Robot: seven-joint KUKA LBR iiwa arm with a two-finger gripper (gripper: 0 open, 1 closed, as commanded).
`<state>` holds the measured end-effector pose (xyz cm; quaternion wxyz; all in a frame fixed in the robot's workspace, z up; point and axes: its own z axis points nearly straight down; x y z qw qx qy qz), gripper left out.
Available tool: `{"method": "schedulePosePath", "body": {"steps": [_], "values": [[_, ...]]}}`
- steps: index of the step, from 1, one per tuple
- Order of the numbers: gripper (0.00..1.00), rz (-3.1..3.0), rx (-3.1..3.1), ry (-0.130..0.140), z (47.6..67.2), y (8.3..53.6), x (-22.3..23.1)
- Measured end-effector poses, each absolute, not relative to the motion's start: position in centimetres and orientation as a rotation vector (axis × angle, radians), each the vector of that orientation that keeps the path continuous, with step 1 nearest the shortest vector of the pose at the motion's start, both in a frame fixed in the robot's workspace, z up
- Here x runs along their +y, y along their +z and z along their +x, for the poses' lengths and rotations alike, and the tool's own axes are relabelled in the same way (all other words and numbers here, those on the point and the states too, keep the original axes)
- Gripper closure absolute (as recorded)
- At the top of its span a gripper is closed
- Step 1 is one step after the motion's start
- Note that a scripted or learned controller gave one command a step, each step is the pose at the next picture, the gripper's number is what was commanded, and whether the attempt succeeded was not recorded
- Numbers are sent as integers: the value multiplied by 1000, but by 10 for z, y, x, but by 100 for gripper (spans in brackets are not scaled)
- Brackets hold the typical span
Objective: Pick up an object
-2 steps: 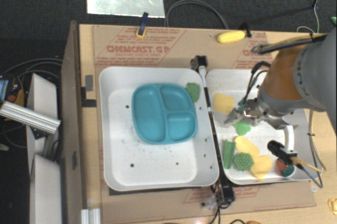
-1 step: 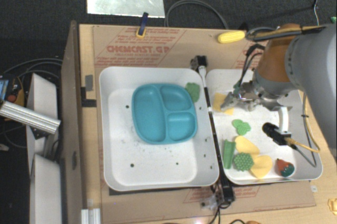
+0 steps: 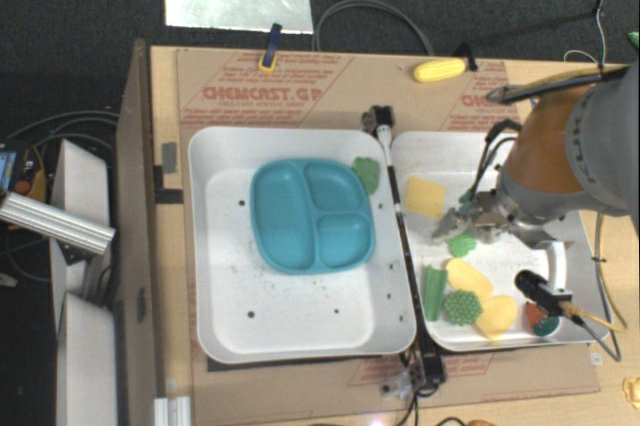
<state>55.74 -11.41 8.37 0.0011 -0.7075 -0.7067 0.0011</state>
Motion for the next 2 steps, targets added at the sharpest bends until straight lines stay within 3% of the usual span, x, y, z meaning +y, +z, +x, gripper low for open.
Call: {"method": "schedulePosePath", "body": {"steps": [1,2], "values": [[100,-2220,-2226,-4,561,95,-113],[100,-2214,-2243,-19,571,229,-45]]}}
